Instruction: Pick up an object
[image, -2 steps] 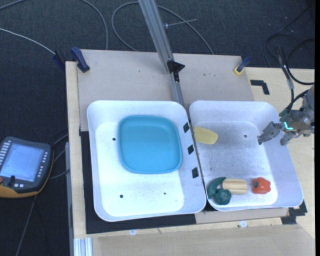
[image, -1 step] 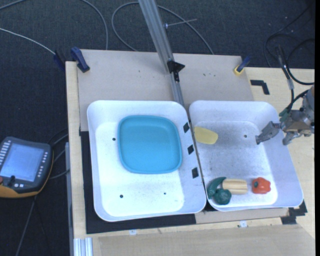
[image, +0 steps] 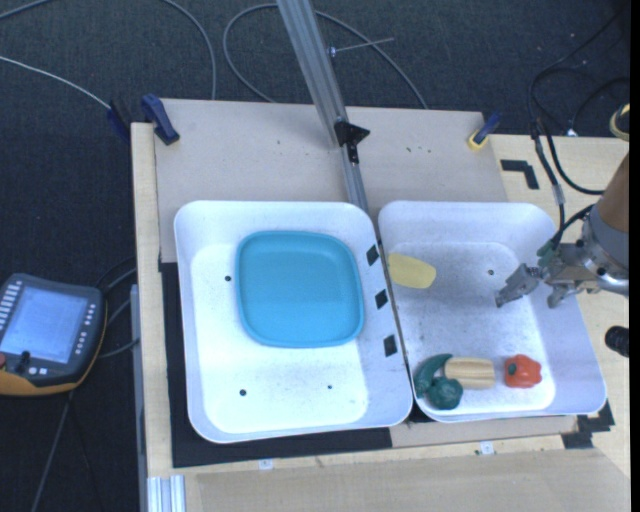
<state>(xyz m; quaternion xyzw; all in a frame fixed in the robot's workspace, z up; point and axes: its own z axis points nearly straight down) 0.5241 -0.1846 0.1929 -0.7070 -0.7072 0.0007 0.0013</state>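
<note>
The right bin (image: 560, 225) holds a pale yellow piece (image: 411, 270) near its left wall. Along its front edge lie a dark green pepper-like toy (image: 438, 381), a tan cylinder (image: 470, 372) and a red tomato-like toy (image: 521, 371). My gripper (image: 533, 291) hangs over the right half of this bin, above and slightly right of the red toy. It is open with nothing between its fingers (image: 514, 285).
The left bin (image: 200, 300) carries a blue square plate (image: 300, 288). A metal pole (image: 325, 85) slants down from the top to the gap between the bins. A teach pendant (image: 45, 330) and cables lie on the floor at left.
</note>
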